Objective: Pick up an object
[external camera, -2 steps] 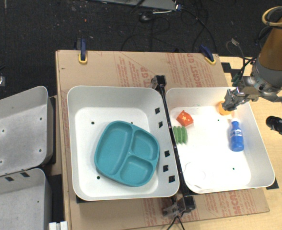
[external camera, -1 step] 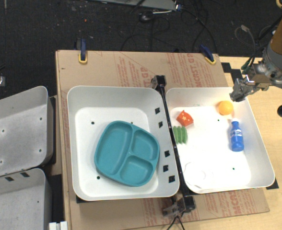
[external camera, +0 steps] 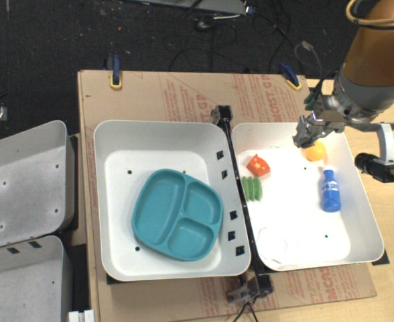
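Approach step in hand: the pincer (external camera: 307,134) hangs at the right bin's (external camera: 364,250) far edge, just beside the yellow object (external camera: 315,153) (nothing visibly held; finger state cannot be told). Next, judged: descend squarely over it.

- The grey arm (external camera: 374,59) with its orange band reaches in from the right, wrist angled down and leftward.
- Its hand (external camera: 306,134) hangs low, pointing down.
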Robot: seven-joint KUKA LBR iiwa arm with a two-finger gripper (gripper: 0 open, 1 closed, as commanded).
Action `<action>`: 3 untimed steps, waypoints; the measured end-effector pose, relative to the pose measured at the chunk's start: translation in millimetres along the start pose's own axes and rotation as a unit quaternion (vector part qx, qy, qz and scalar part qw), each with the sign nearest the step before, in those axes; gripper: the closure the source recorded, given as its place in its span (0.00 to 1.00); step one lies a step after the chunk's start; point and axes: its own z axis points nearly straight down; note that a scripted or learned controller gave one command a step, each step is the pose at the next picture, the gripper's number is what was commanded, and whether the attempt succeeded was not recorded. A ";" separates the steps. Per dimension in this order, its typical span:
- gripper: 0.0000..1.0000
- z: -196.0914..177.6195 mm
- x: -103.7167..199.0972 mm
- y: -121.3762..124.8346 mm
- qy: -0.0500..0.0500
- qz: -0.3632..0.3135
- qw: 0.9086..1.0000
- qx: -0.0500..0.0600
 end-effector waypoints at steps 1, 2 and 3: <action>1.00 0.9 46.2 -2.6 0.000 0.000 1.000 0.000; 1.00 19.2 96.9 -11.3 0.000 0.000 1.000 0.001; 1.00 16.9 152.8 -14.1 0.001 -0.001 1.000 0.000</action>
